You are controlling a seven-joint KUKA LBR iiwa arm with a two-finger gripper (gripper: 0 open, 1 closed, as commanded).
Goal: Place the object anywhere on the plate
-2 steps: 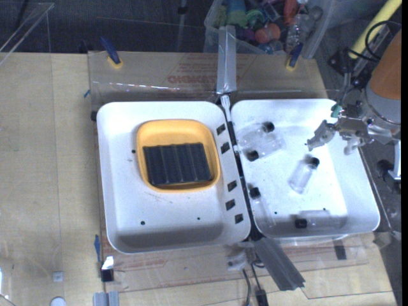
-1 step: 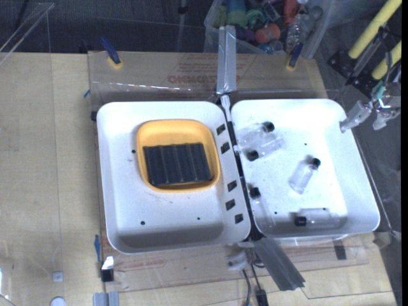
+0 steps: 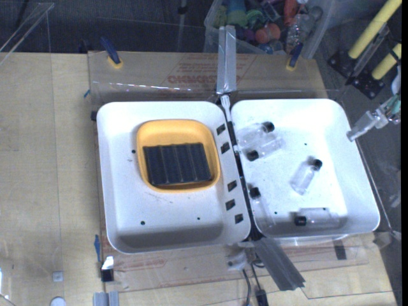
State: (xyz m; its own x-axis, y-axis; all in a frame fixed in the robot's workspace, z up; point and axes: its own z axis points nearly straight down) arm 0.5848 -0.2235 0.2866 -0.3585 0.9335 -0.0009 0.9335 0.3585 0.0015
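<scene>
Yellow plate [image 3: 145, 136] with dark grooved insert waits in left bin [image 3: 115, 190]; clear black-capped vials (nearest [image 3: 305, 174]) lie loose in right bin [image 3: 357, 190], ungrasped; claw [image 3: 366, 125] at the bin's edge, state indiscernible.

bench [image 3: 44, 171]: pale wood-look top, fills left + lower part of view, light even w/ no hard shadows
floor/backdrop [image 3: 115, 11]: dark, blue-grey, runs across top behind bench
clear panel [image 3: 25, 27]: transparent sheet at upper left, edges catch light
plastic sheet [image 3: 185, 75]: clear, taped flat on bench behind bins, faint red print on it
blue clips [image 3: 113, 57]: one at sheet's left corner, another at its right
storage tub [image 3: 271, 8]: clear, top centre, full of mixed coloured items
yellow tubes [image 3: 379, 21]: upper right, leaning diag. over a dark stand
cables [image 3: 252, 285]: dark, at bottom edge below bins
</scene>
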